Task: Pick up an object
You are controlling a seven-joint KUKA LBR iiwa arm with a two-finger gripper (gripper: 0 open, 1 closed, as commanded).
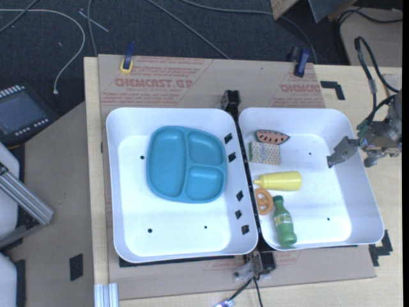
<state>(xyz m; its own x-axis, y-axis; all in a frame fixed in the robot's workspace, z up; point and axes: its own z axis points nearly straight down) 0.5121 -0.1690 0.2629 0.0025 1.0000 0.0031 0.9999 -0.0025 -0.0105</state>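
Claw (350, 151) hovers over the right white bin's (358, 190) right rim, fingers spread, nothing between them; yellow plastic bottle (279, 181) lies well left of it.

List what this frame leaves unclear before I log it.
- Gripper, camera view: cut off by the right edge, small; finger state unreadable.
- Patterned square beside the watermelon slice: too small to identify.
- Orange ring between yellow bottle and green bottle: too small to identify.
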